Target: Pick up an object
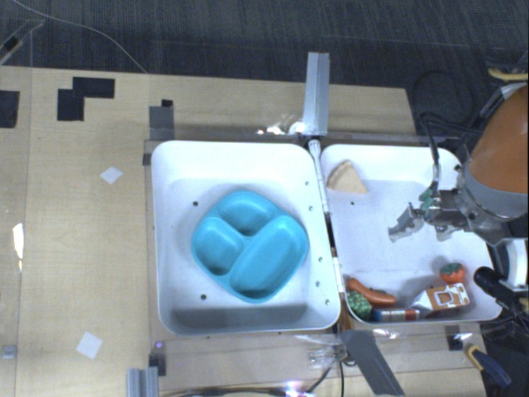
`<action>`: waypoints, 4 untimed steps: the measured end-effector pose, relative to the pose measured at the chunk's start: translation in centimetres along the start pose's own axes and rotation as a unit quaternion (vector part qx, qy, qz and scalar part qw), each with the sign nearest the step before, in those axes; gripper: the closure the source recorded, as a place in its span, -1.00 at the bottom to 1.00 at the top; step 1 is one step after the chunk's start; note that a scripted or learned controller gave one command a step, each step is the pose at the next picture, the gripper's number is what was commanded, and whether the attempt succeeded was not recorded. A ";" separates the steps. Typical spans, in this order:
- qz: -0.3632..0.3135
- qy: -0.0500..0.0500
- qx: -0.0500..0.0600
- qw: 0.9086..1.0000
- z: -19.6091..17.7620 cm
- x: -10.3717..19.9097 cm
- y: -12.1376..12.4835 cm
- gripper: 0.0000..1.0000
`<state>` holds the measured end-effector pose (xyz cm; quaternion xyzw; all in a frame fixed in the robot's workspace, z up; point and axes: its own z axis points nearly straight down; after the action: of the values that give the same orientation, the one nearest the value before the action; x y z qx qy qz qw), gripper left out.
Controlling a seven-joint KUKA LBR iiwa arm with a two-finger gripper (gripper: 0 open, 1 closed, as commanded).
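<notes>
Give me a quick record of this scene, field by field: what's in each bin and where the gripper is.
left bin: blue divided plate, three compartments
right bin: tan wedge at far left corner; hot dog, tomato and small carton along the near edge
gripper: over the right bin's middle, nothing seen between its fingers
arm: reaches in from the right
task state: no object picked up yet

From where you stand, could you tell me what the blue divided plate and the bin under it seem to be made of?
Blue divided plate: likely moulded plastic, with an even colour, rounded compartments and a soft sheen. Left bin: probably white plastic, matte, with smooth rounded corners.
</notes>
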<state>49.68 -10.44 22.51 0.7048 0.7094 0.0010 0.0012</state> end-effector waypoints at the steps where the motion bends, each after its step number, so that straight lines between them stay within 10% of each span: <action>1: -0.029 -0.002 -0.005 1.000 13.6 -7.7 -0.7 -1.00; 2: -0.173 -0.002 -0.007 0.985 13.5 0.5 -0.5 -1.00; 3: -0.192 -0.003 -0.005 0.981 13.6 -6.0 2.9 -1.00; 4: -0.294 -0.003 -0.005 0.956 13.6 -1.0 5.6 -1.00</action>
<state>55.34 -11.42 8.95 0.4654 0.8850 0.0025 0.0069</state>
